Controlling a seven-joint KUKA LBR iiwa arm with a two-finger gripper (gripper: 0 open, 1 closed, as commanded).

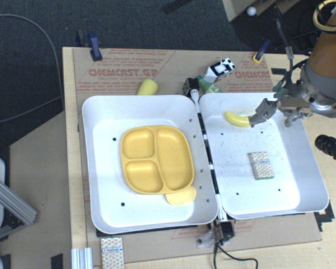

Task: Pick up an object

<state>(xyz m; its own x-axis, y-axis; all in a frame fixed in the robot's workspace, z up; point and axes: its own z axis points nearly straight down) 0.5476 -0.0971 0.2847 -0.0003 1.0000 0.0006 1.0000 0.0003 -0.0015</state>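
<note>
The arm enters from the right, its gripper (pixel 273 112) hanging over the far part of the right bin (pixel 311 167). One dark finger (pixel 261 113) reaches toward the banana (pixel 237 119), which lies near that bin's far left corner; the fingertip sits at the banana's right end, though contact cannot be confirmed. A second finger (pixel 291 116) stands well to the right, so the jaws look spread wide with nothing between them. A small patterned block (pixel 261 165) lies flat near the middle of the right bin, apart from the gripper. In the left bin (pixel 98 150), a yellow divided tray (pixel 157 159) sits centrally, with a yellow flat piece (pixel 181 196) touching its near edge.
</note>
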